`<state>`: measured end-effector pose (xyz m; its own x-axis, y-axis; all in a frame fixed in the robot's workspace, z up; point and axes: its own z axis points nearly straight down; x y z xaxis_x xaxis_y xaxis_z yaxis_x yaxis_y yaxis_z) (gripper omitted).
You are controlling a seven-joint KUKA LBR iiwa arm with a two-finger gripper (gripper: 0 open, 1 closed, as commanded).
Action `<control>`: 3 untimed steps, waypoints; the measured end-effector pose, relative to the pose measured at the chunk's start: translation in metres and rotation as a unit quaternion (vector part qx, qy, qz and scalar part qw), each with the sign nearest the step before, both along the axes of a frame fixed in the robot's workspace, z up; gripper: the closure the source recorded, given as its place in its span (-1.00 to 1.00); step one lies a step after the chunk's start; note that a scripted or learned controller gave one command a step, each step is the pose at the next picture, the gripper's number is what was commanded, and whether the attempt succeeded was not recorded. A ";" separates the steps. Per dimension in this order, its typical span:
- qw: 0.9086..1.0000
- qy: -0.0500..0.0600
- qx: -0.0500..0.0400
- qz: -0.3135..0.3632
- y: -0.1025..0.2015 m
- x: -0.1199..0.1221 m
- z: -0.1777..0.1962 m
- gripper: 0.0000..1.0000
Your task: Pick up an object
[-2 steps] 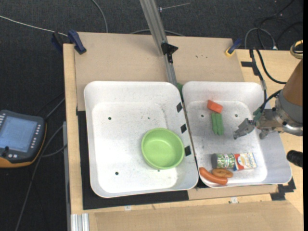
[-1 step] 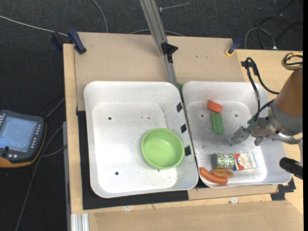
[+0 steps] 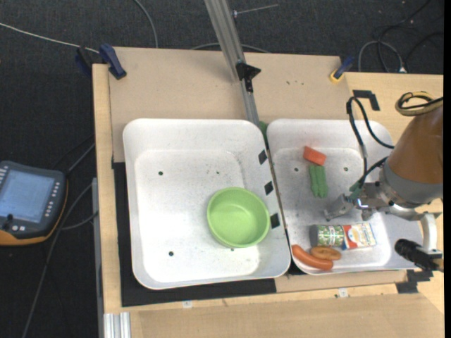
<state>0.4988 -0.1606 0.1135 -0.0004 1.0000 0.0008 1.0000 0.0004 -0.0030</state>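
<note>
The right bin (image 3: 373,136) holds several small objects. A red-orange block (image 3: 314,155) lies near its middle, with a green stick-shaped piece (image 3: 318,181) just below it. Nearer the front lies a packet with a green and white label (image 3: 344,236). A red sausage-shaped toy (image 3: 310,258) lies at the front left corner with a small orange piece (image 3: 326,253) on it. My gripper (image 3: 348,203) hangs over the right bin, right of the green piece and just above the packet. Nothing is seen held in it.
A light green bowl (image 3: 237,217) sits in the left bin (image 3: 151,146) near its front right corner. A metal pole (image 3: 227,27) slants down to the gap between the bins. Black cables (image 3: 359,118) loop by the arm. A pendant (image 3: 28,201) lies far left.
</note>
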 end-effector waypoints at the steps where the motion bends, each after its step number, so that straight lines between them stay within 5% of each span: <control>1: 1.000 -0.001 0.000 0.000 0.000 0.000 -0.019 -1.00; 2: 1.000 -0.002 0.000 0.000 0.000 0.000 -0.007 1.00; 3: 1.000 -0.004 -0.001 0.000 0.007 0.008 0.041 1.00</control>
